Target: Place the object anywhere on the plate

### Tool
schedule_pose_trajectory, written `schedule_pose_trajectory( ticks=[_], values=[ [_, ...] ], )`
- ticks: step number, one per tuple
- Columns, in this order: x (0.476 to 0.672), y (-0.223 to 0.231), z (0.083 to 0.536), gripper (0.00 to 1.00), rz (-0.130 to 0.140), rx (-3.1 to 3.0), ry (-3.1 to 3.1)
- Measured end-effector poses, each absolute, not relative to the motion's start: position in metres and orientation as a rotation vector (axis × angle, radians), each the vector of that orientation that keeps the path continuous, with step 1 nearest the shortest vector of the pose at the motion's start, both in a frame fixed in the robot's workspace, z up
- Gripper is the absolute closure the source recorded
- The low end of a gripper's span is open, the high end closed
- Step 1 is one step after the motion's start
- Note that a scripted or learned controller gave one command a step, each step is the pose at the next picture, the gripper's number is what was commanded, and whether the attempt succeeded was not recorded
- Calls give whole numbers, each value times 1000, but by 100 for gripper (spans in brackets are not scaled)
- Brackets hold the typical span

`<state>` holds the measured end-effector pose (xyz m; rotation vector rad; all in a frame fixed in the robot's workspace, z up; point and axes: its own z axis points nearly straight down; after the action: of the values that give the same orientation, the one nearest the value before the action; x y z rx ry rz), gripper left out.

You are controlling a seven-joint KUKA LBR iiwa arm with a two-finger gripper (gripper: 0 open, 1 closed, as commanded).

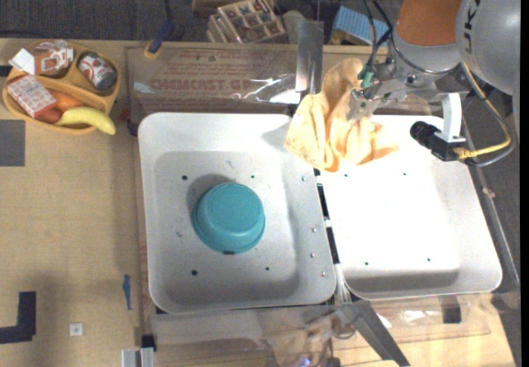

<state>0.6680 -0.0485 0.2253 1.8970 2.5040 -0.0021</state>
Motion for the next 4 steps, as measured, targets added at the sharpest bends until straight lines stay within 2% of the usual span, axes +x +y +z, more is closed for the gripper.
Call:
schedule_pose_trajectory(
  ticks=[2,3,4],
  values=[
    [649,40,214,100,2,776,3042],
    [648,85,228,100,5,158,3129],
    [649,134,236,100,6,0,3133]
  ],
)
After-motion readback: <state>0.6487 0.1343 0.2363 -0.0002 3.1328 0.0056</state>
